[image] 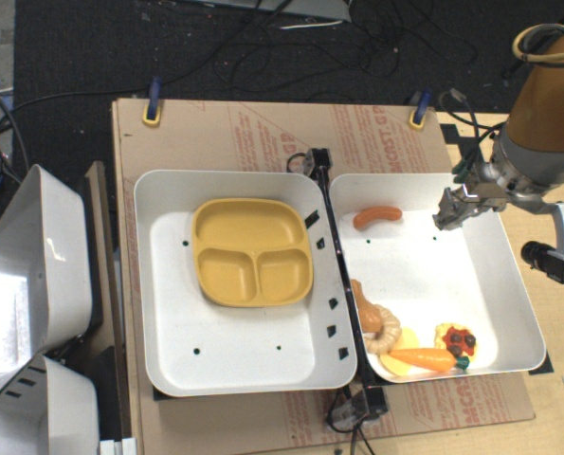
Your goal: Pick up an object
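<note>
The right bin (471, 273) holds an orange sausage (377, 217) near its far left corner. Along its near edge lie a tan shrimp-like piece (376, 318), an orange carrot (422, 357) and a yellow piece with red and green toppings (456, 339). My gripper (449, 215) hangs over the right bin's far right part, to the right of the sausage and apart from it. Nothing shows between its dark fingers.
The left bin (168, 349) holds a yellow divided plate (253, 251). A black divider (336, 263) runs between the bins. Both bins rest on a cardboard sheet (263, 131) clipped at the back. White containers (30, 263) stand at the far left.
</note>
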Controlling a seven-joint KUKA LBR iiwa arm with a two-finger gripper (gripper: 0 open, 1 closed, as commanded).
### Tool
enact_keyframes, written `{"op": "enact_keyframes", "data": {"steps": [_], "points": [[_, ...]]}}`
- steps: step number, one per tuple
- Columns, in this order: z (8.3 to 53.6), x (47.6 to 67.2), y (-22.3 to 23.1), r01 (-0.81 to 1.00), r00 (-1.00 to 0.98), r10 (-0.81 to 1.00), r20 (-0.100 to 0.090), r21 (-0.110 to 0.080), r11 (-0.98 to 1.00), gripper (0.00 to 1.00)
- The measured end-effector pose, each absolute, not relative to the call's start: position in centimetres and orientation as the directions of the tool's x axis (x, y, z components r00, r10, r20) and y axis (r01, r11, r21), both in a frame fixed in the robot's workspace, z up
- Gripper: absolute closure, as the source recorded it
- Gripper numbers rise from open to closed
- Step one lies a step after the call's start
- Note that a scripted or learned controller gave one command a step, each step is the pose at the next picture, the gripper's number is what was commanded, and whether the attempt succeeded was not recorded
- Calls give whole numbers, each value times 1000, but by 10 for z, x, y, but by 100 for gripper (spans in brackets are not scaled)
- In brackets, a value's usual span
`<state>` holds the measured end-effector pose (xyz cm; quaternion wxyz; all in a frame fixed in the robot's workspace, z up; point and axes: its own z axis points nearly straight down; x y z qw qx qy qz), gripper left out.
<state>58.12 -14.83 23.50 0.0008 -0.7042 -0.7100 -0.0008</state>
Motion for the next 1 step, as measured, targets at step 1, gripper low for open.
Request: {"op": "enact_keyframes", "data": {"steps": [1], "points": [[231,569,-86,1000,-8,1000,2,-2,8,100]]}}
